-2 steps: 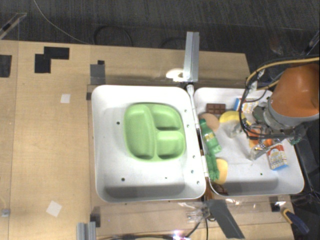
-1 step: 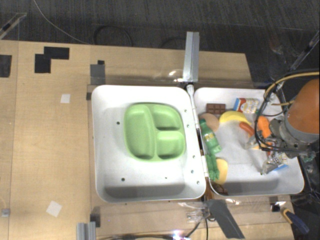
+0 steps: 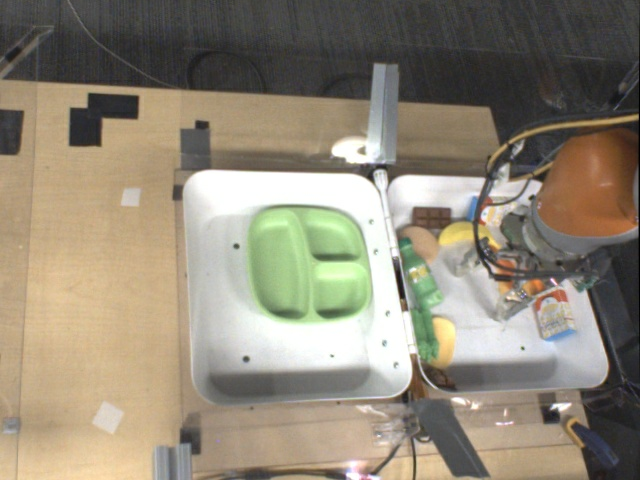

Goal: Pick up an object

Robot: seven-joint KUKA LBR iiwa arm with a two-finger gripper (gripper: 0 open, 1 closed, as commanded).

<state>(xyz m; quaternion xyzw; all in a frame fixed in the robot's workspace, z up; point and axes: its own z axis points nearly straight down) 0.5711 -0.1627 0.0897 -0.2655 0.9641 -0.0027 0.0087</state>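
Observation:
The right white bin (image 3: 520, 366) holds several small objects. A green bottle (image 3: 423, 283) lies along its left wall, with a yellow piece (image 3: 442, 338) at its lower end. Near the back left lie a brown chocolate bar (image 3: 432, 215), a tan rounded item (image 3: 420, 243) and a yellow banana-like item (image 3: 457, 234). A small white and red carton (image 3: 554, 314) lies at the right. The arm's orange band (image 3: 592, 183) hangs over the bin's right half. My gripper (image 3: 512, 293) is low in the bin, just left of the carton, among small orange pieces.
The left white bin (image 3: 215, 358) holds a green divided plate (image 3: 306, 262). A grey metal post (image 3: 382, 113) stands behind the seam between the bins. Cables (image 3: 500, 168) loop off the wrist over the right bin's back edge. Wooden bench surface lies to the left.

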